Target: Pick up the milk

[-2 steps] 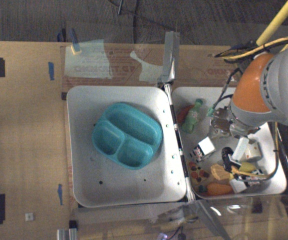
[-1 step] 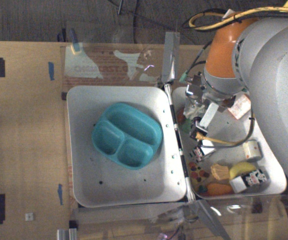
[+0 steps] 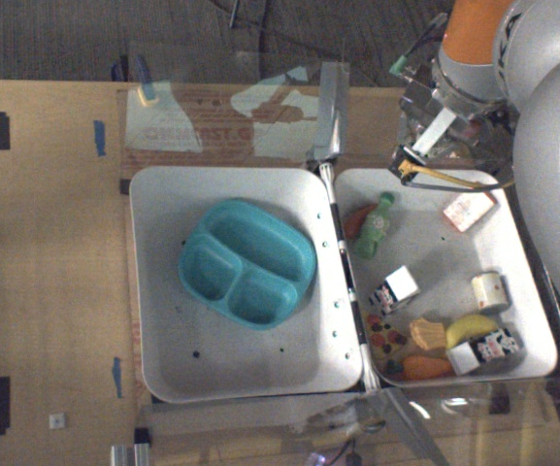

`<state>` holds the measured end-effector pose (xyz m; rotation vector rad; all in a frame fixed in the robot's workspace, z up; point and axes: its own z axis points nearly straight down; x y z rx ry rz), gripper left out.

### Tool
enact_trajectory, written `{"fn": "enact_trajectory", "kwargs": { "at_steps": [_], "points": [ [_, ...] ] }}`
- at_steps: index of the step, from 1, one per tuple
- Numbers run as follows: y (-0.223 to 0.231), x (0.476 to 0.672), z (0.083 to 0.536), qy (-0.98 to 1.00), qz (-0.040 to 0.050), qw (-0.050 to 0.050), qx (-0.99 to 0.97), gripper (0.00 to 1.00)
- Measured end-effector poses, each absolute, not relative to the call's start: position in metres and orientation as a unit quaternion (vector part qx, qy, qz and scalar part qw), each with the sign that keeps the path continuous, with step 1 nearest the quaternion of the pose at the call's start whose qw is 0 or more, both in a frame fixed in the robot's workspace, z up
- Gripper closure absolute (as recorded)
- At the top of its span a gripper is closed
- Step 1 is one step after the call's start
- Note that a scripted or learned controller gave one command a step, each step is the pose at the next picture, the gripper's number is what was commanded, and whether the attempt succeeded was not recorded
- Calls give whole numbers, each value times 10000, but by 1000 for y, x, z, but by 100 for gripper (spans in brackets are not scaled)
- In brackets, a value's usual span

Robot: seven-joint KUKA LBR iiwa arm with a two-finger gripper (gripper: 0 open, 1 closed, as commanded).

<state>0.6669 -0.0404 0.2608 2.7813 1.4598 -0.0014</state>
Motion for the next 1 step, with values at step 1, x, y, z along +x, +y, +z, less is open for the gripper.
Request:
{"fn": "enact_trajectory", "kwargs": {
  "at_steps": [1],
  "points": [
    [-90, 620, 283, 3079, -24, -13, 9514, 100]
  ]
}}
